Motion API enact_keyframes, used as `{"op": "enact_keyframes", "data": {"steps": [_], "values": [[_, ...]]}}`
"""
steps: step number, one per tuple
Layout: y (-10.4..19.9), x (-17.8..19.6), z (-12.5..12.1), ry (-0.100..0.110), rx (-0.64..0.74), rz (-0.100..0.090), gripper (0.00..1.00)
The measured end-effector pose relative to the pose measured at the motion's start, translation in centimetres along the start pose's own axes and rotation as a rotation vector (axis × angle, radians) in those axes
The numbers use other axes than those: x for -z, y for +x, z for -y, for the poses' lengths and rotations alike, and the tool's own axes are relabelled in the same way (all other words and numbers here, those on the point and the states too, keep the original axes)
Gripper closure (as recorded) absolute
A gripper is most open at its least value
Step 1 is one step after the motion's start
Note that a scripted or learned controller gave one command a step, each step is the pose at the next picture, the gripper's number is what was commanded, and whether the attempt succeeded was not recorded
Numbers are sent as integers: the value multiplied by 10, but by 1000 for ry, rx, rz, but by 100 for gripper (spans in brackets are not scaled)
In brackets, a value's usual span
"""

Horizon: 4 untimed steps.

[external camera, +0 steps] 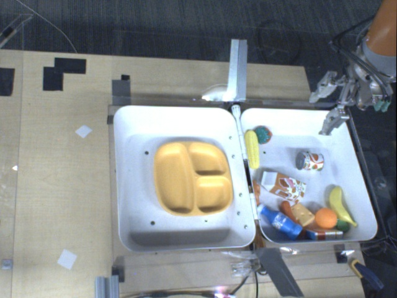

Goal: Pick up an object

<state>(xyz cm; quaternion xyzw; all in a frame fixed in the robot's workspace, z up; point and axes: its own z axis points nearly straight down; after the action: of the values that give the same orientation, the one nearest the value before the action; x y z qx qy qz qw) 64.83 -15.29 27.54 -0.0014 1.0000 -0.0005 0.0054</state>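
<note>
The bench (56,185) carries two white bins side by side. The left bin (133,166) holds one thing, a yellow tray (191,177) with three compartments, lying flat near its middle. The right bin (291,120) holds the clutter: a corn cob (252,148) along its left wall, long axis running far to near, a green ball (263,134) just beside the cob's far end, a small can (309,161) on its side towards the middle, a white carton (282,186), a blue bottle (278,221), an orange (325,218) and a banana (340,205) at the near right.

The arm (379,39) comes in from the far right, and the gripper (338,107) hangs over that bin's far right corner with nothing between its fingers; whether they stand wide or narrow I cannot tell.

Every pickable thing lies nearer and to the left of the gripper. The can is probably the closest target, standing apart from its neighbours, so a short move near and left, then down, should reach it
</note>
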Motion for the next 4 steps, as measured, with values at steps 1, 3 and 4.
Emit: {"op": "enact_keyframes", "data": {"steps": [1, 3, 4], "values": [[47, -138, -21, -1, -188, -7, 0], [22, -186, -37, 0, -775, 1, 0], [-9, -180, 3, -1, -808, -4, 0]]}}
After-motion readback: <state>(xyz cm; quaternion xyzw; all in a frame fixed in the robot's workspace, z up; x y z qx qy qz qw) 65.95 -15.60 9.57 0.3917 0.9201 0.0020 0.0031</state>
